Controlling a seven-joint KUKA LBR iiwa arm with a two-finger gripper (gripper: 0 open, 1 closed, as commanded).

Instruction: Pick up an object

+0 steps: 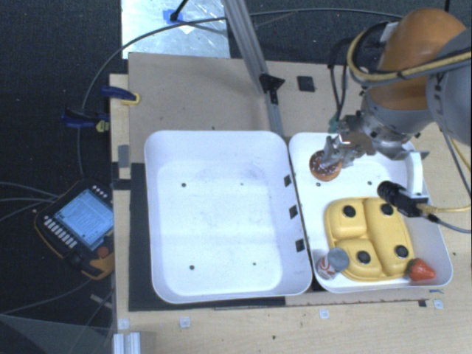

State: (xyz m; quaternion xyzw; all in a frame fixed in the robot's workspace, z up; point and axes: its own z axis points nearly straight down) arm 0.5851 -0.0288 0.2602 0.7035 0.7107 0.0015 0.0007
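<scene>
1. Directly beneath the gripper sits the likeliest target, a small round brown thing. It lies in the far left corner of the right bin, close to the wall shared with the left bin.
2. From the gripper, the brown thing is just below and a touch to the view's left, so the coming move looks like a short straight descent and not a sideways reach.
3. It looks round from above, with no clear long axis, so I judge that wrist turn matters little.
4. Whether the gripper is spread or pressed together I cannot tell, as the wrist hides it. It may already be touching the brown thing, though the slanted view leaves that unsure.
5. Counted, the right bin holds four things:
   - one brown round thing
   - one yellow moulded block with four dark spots, near the middle
   - one small grey-topped thing, touching the block's near left corner
   - one red thing at its near right corner
6. One arm serves two bins.
</scene>
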